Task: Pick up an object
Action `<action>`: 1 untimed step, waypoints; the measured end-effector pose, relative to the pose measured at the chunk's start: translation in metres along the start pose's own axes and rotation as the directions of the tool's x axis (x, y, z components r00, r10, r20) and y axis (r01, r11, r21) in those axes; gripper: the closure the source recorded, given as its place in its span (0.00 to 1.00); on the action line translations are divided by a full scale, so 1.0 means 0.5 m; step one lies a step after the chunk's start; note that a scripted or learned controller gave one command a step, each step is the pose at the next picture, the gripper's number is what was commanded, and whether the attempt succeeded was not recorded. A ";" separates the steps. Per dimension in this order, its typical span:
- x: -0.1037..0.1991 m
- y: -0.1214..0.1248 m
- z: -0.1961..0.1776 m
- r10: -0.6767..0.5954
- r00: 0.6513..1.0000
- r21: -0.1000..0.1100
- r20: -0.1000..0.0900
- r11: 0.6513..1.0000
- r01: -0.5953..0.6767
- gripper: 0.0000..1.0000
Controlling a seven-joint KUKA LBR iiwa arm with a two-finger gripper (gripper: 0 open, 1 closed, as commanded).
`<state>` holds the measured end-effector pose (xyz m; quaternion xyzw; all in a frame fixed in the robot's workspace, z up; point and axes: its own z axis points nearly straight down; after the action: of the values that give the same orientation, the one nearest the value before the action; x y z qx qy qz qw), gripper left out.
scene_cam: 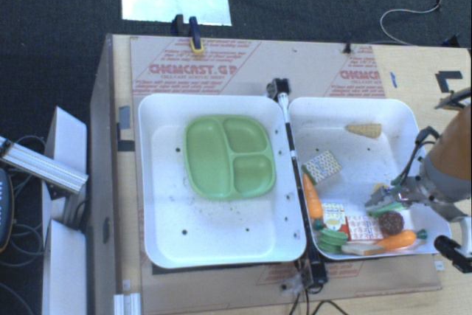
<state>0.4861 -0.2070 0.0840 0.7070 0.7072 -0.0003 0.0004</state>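
My gripper reaches in from the right and hangs low over the front right part of the right bin. Just below it lie a green leafy piece and a dark red round item. An orange carrot rests along the front wall. A red-and-white packet and a small juice carton sit to the gripper's left. Nothing is visibly held.
A second carrot lies along the right bin's left wall, with a green toy at its front end. A patterned block and a tan wedge sit farther back. The left bin holds a green divided plate.
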 end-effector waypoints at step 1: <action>0.123 0.014 0.000 -0.003 1.000 -0.001 -0.002 1.000 0.003 0.00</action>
<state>0.4933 -0.1458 0.0841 0.7059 0.7083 0.0008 0.0003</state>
